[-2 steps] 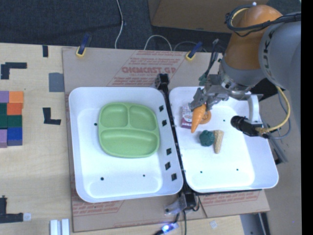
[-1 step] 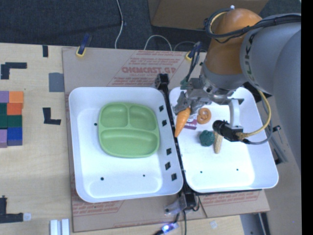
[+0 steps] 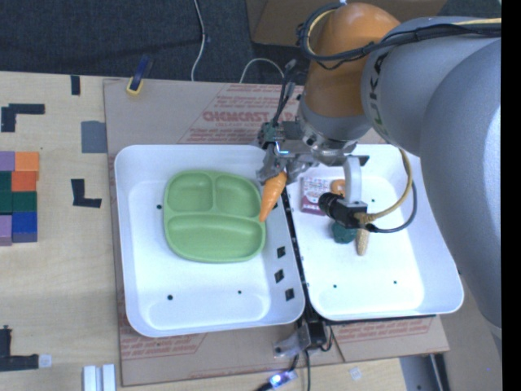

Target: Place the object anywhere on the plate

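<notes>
A green plate (image 3: pixel 213 216) with three compartments lies in the left white bin (image 3: pixel 138 275). An orange toy carrot (image 3: pixel 271 195) hangs tilted over the plate's right edge, its tip pointing down-left. My gripper (image 3: pixel 279 168) is shut on the carrot's upper end, just above the wall between the two bins. The arm's grey body and orange band rise behind it from the right.
The right bin (image 3: pixel 391 287) holds a pink-and-white packet (image 3: pixel 314 192), a small teal object (image 3: pixel 343 235) and a tan stick-like piece (image 3: pixel 362 242). Coloured blocks (image 3: pixel 18 198) sit on the bench at the far left. A cardboard sheet (image 3: pixel 203 112) lies under both bins.
</notes>
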Controlling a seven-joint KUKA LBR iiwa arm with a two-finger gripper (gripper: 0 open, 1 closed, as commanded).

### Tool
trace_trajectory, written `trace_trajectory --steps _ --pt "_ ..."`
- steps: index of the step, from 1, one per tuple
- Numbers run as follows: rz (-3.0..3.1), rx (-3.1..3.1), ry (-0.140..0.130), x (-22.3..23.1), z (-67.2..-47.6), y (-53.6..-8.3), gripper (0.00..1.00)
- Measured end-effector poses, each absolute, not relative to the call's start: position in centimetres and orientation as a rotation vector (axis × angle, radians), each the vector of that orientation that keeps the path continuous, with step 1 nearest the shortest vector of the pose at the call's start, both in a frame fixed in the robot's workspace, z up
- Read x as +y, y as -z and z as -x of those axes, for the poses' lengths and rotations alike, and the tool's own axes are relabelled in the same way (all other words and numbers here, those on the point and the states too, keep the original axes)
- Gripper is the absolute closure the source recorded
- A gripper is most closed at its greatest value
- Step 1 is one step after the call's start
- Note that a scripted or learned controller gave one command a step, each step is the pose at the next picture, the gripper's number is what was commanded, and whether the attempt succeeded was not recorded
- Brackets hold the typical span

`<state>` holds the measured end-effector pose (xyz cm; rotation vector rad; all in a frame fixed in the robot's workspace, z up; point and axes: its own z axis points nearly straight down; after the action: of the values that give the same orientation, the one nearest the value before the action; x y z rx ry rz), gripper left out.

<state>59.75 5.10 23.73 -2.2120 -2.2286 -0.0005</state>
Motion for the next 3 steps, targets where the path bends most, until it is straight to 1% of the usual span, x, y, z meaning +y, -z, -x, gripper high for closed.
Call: trace_trajectory --steps 1,2,3 --pt "2.212 -2.227 -0.004 10.6 -59.7 -22.2 1.00" --pt "2.215 -2.227 -0.003 15.6 -60.0 -21.2 1.00" --pt "2.214 -2.227 -0.003 20.6 -59.5 -21.1 1.00"
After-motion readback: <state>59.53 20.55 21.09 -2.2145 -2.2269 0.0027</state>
